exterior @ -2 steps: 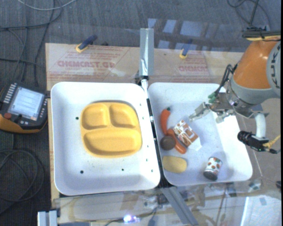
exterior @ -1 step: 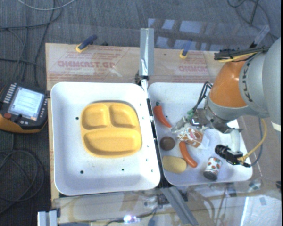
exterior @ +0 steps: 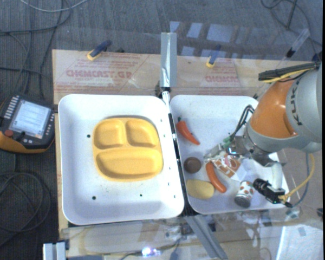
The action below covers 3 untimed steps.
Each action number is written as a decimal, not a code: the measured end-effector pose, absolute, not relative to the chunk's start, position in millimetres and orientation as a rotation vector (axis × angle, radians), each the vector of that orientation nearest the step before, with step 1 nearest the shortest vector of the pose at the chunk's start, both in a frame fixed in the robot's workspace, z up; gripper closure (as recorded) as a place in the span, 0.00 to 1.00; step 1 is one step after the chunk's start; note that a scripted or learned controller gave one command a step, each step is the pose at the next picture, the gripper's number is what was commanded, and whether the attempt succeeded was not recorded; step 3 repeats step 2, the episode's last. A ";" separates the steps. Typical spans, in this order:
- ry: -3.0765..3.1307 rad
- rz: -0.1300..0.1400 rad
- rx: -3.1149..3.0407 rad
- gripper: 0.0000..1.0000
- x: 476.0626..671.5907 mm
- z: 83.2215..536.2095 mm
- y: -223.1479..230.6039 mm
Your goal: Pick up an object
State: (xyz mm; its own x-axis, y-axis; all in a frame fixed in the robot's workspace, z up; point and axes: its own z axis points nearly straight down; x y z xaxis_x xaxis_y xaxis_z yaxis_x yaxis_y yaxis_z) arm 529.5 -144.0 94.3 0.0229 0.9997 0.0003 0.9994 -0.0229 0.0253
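The right bin (exterior: 216, 110) holds several small things. An orange carrot-like piece (exterior: 187, 132) lies by its left wall. Below it sit a brown ball (exterior: 193, 164) and a yellow potato shape (exterior: 200, 188). A red-orange sausage (exterior: 216, 177) lies slantwise beside them. A white and red packet (exterior: 226, 165) lies in the middle, and a small can (exterior: 243, 194) stands near the front right. My gripper (exterior: 231, 149) hangs low over the top edge of the packet, with the arm's orange band (exterior: 273, 115) behind it.
The left bin (exterior: 76, 194) carries a yellow tray (exterior: 128, 148) with three compartments. A black cable plug (exterior: 265, 189) from the arm hangs over the right bin's front corner. A handheld control pendant (exterior: 23, 124) lies on the floor to the left.
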 end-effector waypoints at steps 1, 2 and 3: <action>2.185 0.033 2.232 1.00 531.2 104.0 -143.3; 2.181 -0.006 2.265 1.00 513.1 223.2 -27.6; 2.181 -0.006 2.265 1.00 513.1 223.2 -27.6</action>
